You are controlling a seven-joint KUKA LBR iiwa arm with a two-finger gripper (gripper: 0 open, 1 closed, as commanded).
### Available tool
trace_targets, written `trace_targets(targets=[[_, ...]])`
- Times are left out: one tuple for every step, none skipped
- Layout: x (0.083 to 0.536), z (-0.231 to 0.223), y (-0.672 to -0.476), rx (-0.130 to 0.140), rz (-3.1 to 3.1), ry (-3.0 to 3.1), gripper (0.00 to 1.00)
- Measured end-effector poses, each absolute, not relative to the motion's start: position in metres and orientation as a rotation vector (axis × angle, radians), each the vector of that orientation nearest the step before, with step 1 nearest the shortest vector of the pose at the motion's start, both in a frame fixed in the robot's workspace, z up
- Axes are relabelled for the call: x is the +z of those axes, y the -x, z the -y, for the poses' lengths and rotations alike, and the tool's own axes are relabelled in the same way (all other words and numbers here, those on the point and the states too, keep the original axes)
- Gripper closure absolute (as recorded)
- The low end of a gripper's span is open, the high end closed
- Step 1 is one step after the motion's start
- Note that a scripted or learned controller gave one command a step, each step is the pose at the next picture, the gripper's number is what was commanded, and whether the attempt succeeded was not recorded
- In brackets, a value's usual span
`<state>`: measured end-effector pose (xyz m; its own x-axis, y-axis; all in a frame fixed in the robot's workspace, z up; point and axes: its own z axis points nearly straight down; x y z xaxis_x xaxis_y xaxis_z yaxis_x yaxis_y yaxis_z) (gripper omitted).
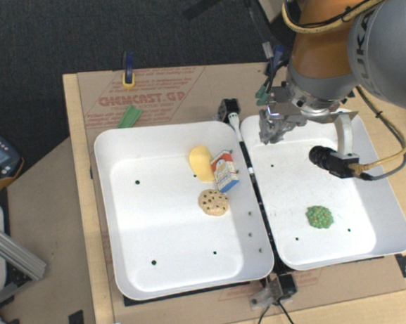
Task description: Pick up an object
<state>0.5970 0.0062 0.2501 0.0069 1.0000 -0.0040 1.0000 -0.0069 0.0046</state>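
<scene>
The left bin (123, 221) holds a yellow rounded object (201, 163), a small red, white and blue carton (224, 171) leaning against it, and a chocolate-chip cookie (213, 202) just in front. A green knobbly object (319, 217) lies in the right bin (377, 209), toward its front. My gripper (276, 127) hangs over the right bin's back left corner, close to the divider between the bins. It is well behind the green object and to the right of the carton. Nothing shows in its grasp.
A black cylinder on a cable (332, 161) hangs from the arm over the right bin's middle. Behind the bins, on the cardboard base (161, 91), sit a blue and yellow clamp (129, 71), a green strip (129, 116) and a black clip (227, 110).
</scene>
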Motion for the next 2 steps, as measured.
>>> trace_targets(targets=[[0.243, -0.027, -0.576, -0.004, -2.226, -2.223, 1.00], [0.232, -0.060, -0.560, -0.004, -2.229, -2.221, 1.00]])
